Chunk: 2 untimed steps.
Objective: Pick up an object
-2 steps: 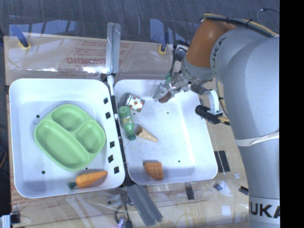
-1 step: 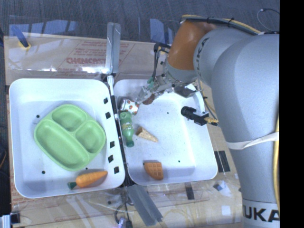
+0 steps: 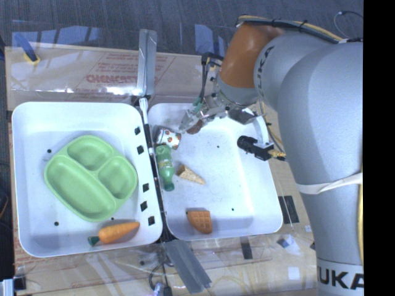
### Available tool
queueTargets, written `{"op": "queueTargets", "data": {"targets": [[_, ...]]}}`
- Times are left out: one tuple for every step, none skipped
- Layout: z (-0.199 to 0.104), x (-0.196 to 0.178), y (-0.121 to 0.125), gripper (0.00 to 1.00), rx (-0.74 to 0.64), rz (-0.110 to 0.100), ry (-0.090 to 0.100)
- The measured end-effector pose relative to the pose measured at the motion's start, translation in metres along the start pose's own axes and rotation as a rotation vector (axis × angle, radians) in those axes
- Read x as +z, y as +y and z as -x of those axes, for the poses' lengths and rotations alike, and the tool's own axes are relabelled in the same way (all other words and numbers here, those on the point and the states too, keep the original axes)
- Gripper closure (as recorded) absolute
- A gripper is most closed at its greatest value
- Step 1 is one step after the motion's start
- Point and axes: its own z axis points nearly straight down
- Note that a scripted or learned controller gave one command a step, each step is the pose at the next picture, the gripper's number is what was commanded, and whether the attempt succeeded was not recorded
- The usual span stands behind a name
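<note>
Gripper low at right bin's far-left corner, grip state unclear; bottle hugging left wall; cone, waffle nearer; centre open.

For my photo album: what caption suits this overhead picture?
Robot hand reaches into the right bin near a green bottle.

The grey arm is reaching in from the right, its orange band sitting above the wrist, bending down and leftward. The gripper is hanging low, pointing down-left, fingers too blurred to judge.
</note>
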Motion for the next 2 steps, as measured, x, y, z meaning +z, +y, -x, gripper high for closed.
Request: {"op": "queueTargets", "data": {"targets": [[-0.010, -0.043, -0.026, 1.00, -0.060, -0.001, 0.003], [-0.004, 0.017, 0.000, 1.00, -0.019, -0.001, 0.002]]}}
